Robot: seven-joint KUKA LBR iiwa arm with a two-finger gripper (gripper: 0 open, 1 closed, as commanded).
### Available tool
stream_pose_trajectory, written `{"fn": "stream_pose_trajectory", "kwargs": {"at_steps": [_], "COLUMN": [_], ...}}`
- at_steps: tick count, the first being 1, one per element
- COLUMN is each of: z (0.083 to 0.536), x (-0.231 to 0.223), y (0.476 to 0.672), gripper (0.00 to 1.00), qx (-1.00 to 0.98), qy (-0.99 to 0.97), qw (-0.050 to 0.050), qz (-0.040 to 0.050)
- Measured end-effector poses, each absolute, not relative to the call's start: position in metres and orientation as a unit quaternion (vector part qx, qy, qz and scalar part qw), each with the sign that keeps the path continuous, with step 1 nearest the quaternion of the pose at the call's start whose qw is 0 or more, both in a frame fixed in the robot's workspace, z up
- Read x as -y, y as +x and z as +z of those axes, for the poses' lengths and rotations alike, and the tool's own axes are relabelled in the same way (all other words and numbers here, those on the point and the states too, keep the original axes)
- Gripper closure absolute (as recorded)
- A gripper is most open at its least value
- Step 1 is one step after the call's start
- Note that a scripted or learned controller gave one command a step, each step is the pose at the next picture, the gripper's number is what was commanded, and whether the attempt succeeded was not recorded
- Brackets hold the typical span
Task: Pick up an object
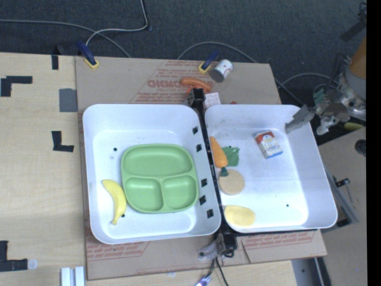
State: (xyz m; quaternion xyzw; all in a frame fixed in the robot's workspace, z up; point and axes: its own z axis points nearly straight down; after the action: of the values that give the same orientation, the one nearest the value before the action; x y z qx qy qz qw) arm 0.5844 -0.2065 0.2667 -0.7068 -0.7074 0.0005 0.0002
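Observation:
My gripper (311,120) hangs over the right bin's (297,219) far right rim, at the end of the grey arm reaching in from the right. Nothing shows in its grasp. Just left of and below it, a small red, white and blue box (269,143) lies on the bin floor. Along this bin's left wall sit an orange carrot (218,154), a green piece (231,156), a round tan disc (231,182) and a pale yellow lump (239,215). The left bin (95,124) holds a green divided plate (159,178) and a yellow banana (116,200).
Behind the bins, on the cardboard sheet, lie an orange item (196,83), a grey-white cylinder (221,70) and two blue-and-yellow clamps (88,55). Cables run across the dark floor at the back. Black clips line the shared wall between the bins.

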Motion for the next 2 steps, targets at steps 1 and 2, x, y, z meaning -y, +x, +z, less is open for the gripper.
{"fn": "stream_pose_trajectory", "kwargs": {"at_steps": [1,2], "z": [0.094,0.092], "x": [0.167,0.135], "y": [0.633,0.673], "gripper": [0.00,0.00], "qx": [0.708,0.708], "qy": [-0.706,-0.706], "qw": [-0.005,-0.007], "qz": [-0.0026,-0.0026]}}
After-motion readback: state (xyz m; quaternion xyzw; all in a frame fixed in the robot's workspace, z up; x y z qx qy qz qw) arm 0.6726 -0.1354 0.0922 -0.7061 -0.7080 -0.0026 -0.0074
